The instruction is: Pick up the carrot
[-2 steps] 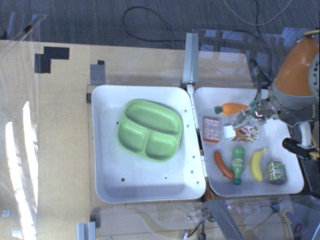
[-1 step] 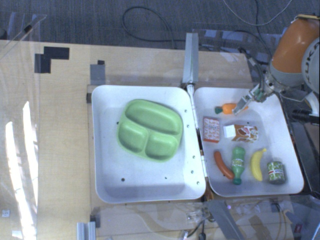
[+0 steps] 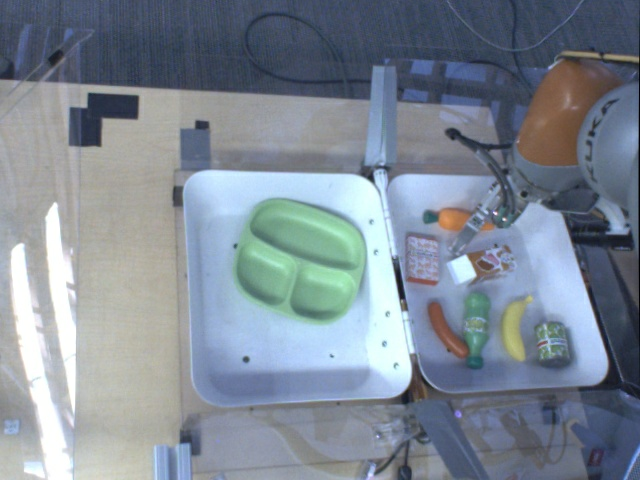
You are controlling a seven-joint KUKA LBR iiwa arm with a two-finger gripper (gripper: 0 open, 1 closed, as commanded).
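Observation:
The carrot [image 3: 451, 218], orange with a green stub at its left end, lies near the back of the right bin [image 3: 590, 363]. My gripper [image 3: 479, 224] reaches down from the right and sits over the carrot's right end, hiding that part. The carrot rests on the bin floor. The grey arm with its orange band [image 3: 560, 118] rises behind the bin's back right corner.
In the right bin lie a red-and-white packet [image 3: 423, 258], a white cube [image 3: 461, 269], a snack bag [image 3: 496, 261], a red sausage [image 3: 447, 329], a green bottle [image 3: 476, 326], a banana [image 3: 514, 328] and a can [image 3: 551, 341]. The left bin [image 3: 215, 368] holds a green divided plate [image 3: 298, 259].

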